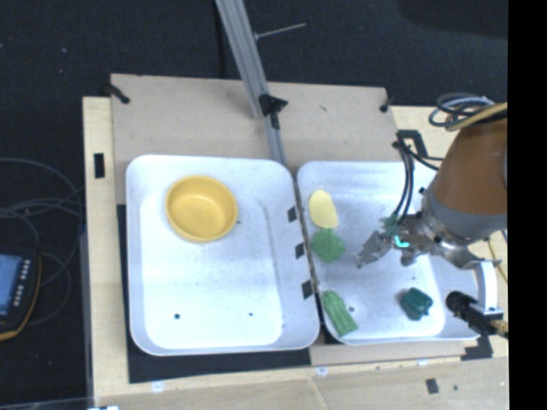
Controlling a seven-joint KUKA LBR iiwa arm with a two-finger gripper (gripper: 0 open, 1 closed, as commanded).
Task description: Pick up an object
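Note:
My gripper (389, 254) hangs over the middle of the right bin (367, 182), its fingers spread open with nothing between them. A pale yellow object (322, 209) lies near that bin's left wall, and a round green object (328, 246) sits just below it. A long green piece (339, 312) rests at the bin's front left corner. A dark teal object (417, 302) lies at the front right, just below my gripper. The round green object is to the gripper's left, apart from it.
A yellow bowl (202, 207) stands in the back part of the left bin (214, 314). A slanted metal rod (248, 54) comes down to the gap between the bins. The grey and orange arm (470, 182) covers the right bin's right side.

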